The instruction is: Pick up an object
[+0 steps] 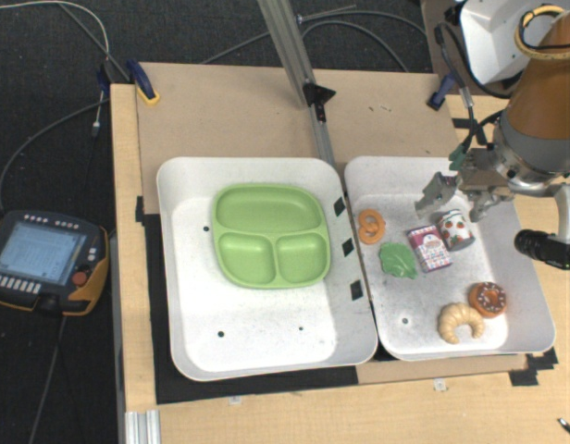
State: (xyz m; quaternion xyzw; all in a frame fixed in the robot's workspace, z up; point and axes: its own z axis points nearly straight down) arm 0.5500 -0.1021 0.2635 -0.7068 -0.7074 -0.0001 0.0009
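Grey metal fingers of the two-finger gripper (459,194) are spread apart, hovering over the upper part of the right shallow white plastic bin (535,336) with nothing between them. Just below the fingers sits a small white and red rounded toy (455,228), touching a small purple and white printed carton (429,248). Left of the carton lies a crumpled green leafy piece (397,260), and above that, near the bin's left wall, an orange ring-shaped toy (370,226). Toward the bin's near edge rest a chocolate-frosted toy doughnut (488,299) and, just beside it, a tan toy croissant (459,321). In the left shallow white plastic bin (192,340) lies a light green plastic tray with three compartments (270,235).
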